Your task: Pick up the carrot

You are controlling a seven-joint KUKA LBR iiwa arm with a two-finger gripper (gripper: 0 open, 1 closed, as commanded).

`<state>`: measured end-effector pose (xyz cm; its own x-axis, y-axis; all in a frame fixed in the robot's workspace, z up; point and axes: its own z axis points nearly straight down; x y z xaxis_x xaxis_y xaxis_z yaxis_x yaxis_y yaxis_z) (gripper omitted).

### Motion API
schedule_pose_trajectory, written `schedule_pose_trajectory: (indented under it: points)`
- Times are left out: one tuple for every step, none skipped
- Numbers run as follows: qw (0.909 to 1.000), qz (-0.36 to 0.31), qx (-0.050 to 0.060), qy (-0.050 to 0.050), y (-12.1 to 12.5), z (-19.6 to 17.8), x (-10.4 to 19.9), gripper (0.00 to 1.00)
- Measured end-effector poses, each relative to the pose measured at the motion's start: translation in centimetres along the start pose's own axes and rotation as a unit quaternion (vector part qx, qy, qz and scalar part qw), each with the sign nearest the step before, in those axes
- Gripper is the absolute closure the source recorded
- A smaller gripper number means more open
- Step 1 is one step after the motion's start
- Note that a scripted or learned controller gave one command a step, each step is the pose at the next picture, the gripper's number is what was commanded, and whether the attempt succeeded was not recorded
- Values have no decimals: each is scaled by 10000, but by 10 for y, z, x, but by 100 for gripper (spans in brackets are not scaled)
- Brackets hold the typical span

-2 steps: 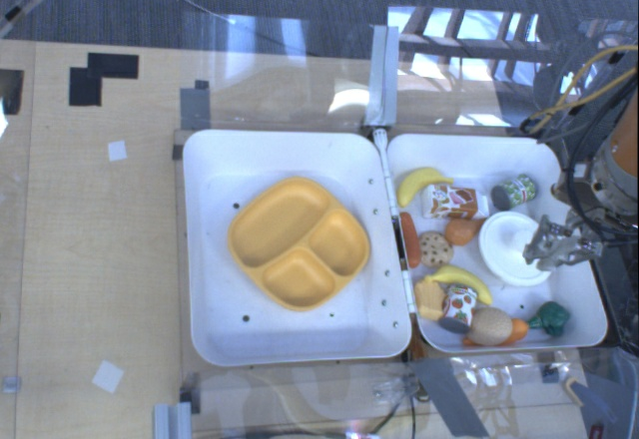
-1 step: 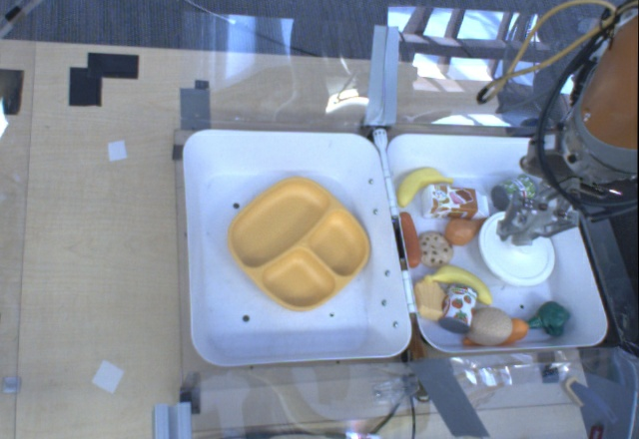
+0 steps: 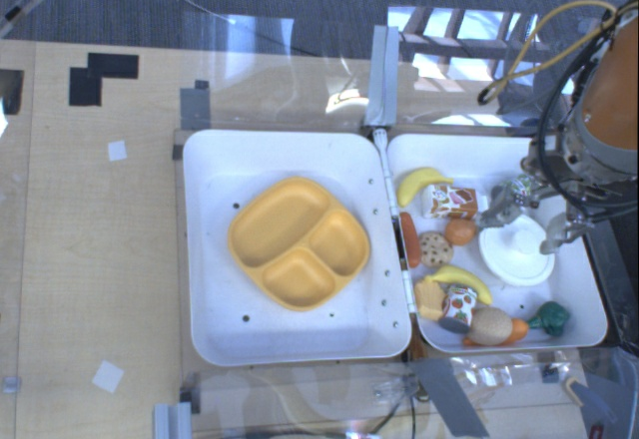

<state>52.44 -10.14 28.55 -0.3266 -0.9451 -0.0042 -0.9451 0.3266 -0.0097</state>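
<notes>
The carrot (image 3: 512, 330) lies at the near edge of the right bin (image 3: 589, 322), between a potato (image 3: 488, 324) and broccoli (image 3: 551, 317), untouched. The approach step is in hand; next the gripper (image 3: 529, 218) must travel nearer and descend. It hovers over a white bowl (image 3: 516, 257), fingers spread wide, empty.

Light wooden bench (image 3: 90, 267) carrying two shallow white bins side by side. The right bin (image 3: 589, 302) lies directly beneath the gripper (image 3: 531, 218); the left bin (image 3: 215, 317) adjoins it on the side away from the arm. Farther from the gripper, past the left bin, black angular markings (image 3: 100, 76) and small pale squares (image 3: 118, 151), possibly tape, lie on the bare wood. A clear panel (image 3: 290, 78), apparently plastic, stands behind the bins.
</notes>
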Motion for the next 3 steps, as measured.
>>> schedule_pose_trajectory:
  points:
    - [9993,373,-71,12,39,112,4,0]
    - [9996,266,-42,16,25,143,45,0]
    - [9998,212,8,-8,23,131,39,100]
